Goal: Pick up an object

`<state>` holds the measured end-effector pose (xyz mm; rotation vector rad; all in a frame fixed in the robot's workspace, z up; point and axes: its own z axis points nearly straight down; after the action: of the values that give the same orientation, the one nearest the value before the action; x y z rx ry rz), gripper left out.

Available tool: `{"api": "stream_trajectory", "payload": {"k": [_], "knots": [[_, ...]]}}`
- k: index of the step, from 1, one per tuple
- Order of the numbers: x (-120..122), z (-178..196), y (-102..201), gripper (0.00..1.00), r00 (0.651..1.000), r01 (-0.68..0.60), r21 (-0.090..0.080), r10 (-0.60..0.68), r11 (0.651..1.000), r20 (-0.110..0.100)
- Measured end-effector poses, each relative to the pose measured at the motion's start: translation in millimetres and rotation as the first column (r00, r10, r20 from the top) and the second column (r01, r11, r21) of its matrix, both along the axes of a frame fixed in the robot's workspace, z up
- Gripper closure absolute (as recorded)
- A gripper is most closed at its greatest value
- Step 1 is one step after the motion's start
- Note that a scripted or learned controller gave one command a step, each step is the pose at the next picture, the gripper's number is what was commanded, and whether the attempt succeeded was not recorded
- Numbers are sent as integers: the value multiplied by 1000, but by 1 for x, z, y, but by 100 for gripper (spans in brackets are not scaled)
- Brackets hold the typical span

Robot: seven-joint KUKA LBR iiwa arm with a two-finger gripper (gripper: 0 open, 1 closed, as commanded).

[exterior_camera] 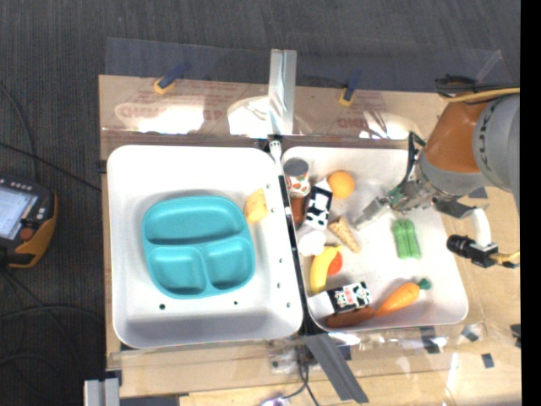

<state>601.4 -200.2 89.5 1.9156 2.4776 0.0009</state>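
Where the right shallow white bin (439, 299) holds toys, claw (369, 212) hangs near tan bread stick (345, 235) and green ridged block (407, 238); finger state indiscernible.

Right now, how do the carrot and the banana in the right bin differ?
The carrot is orange with a green top; the banana is yellow. The carrot lies near the bin's front edge; the banana sits closer to the divider, among other toys. Both are elongated toy foods lying flat.
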Motion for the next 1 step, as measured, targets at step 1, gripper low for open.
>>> {"api": "stream_trajectory", "payload": {"k": [1], "knots": [[-15, 2, -16, 0, 987, -158, 6, 158, 987, 9]]}}
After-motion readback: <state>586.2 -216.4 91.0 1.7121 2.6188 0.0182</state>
